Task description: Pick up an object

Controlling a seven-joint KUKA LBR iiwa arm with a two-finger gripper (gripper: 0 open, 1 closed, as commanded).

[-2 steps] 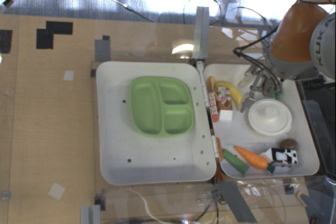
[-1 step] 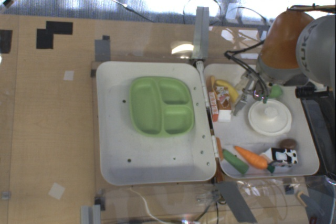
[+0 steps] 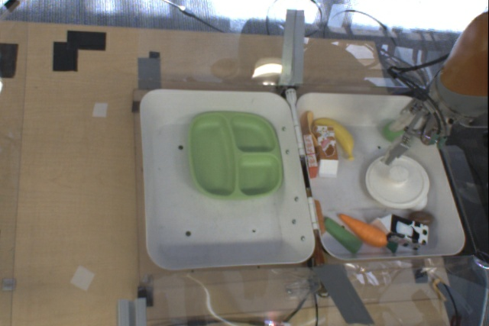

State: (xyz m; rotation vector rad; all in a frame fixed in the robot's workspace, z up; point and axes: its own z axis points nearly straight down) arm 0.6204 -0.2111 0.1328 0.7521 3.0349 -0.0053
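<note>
Broadly, the worktop (image 3: 69, 187) carries two white bins, the left bin (image 3: 164, 240) holding a green divided plate (image 3: 234, 154). Within the right bin (image 3: 451, 237) lie a white bowl (image 3: 397, 183), banana (image 3: 340, 135) and carrot (image 3: 365, 230). Above the bowl hangs the pincer (image 3: 403, 145); whether it is spread, I cannot tell.
</note>
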